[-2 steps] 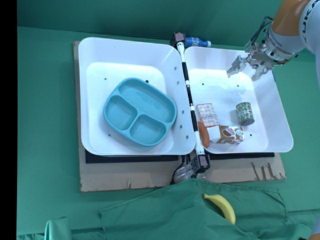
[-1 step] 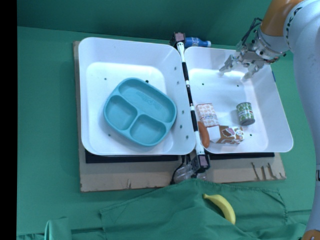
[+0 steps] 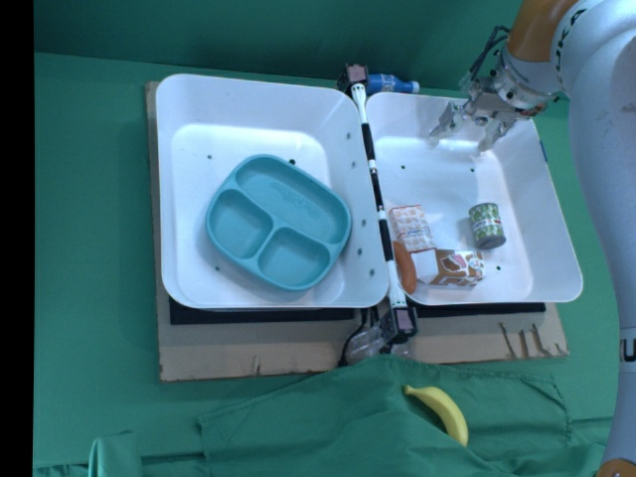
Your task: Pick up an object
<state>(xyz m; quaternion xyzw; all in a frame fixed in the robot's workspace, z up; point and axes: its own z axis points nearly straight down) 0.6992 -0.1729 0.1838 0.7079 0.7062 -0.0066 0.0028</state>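
While the arm (image 3: 596, 117) reaches in from 3 o'clock, the gripper (image 3: 465, 132) hangs over the right bin (image 3: 556, 266) at roughly that bin's 12 o'clock, near the back rim, fingers (image 3: 442, 124) spread wide with nothing between them. Pickable items all sit toward 6 o'clock of the right bin, well apart from the gripper: a small green can (image 3: 487, 226) at about 4 o'clock, lying tilted; a patterned carton (image 3: 410, 227) near the centre divider at 7 o'clock; just below it a brown-and-white carton (image 3: 456, 267) on its side, with an orange sausage-shaped item (image 3: 403, 265) touching its left end, hard against the bin's left wall. Left bin (image 3: 189, 97) holds one teal divided plate (image 3: 278, 223), three compartments, sitting skewed near centre. A blue bottle (image 3: 390, 83) lies outside the bins at 12 o'clock, behind the gap between them. A banana (image 3: 439, 411) rests on the green cloth (image 3: 328, 425) at 6 o'clock, off the bench front.
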